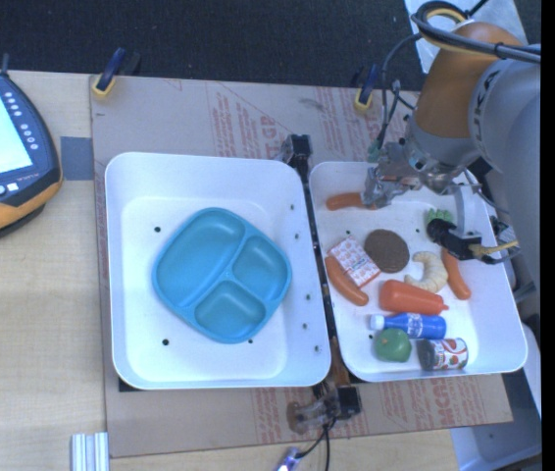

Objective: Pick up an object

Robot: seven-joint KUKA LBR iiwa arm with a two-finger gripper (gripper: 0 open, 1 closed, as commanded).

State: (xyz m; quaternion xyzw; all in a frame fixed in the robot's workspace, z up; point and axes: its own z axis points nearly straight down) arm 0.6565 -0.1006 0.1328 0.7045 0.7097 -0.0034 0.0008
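My gripper (pixel 379 192) hangs low over the back of the right bin (pixel 513 346), right beside a small orange sausage (pixel 341 201) at the bin's far left corner. Nothing shows between its tips. Spread through that bin are a brown round patty (pixel 387 250), a red-and-white cracker packet (pixel 355 260), an orange hot dog (pixel 345 281), a red-orange carrot (pixel 411 296), a pale banana-like piece (pixel 429 271), a blue-labelled bottle (pixel 410 325), a green apple (pixel 391 345) and a small can (pixel 443 354).
The left bin (pixel 121 263) holds a blue divided plate (pixel 223 275). A teach pendant (pixel 3 155) lies at the bench's left edge. Clamps sit at the back edge (pixel 109 75) and between the bins (pixel 299 149). The arm's grey and orange body (pixel 474 77) overhangs the right bin's back.
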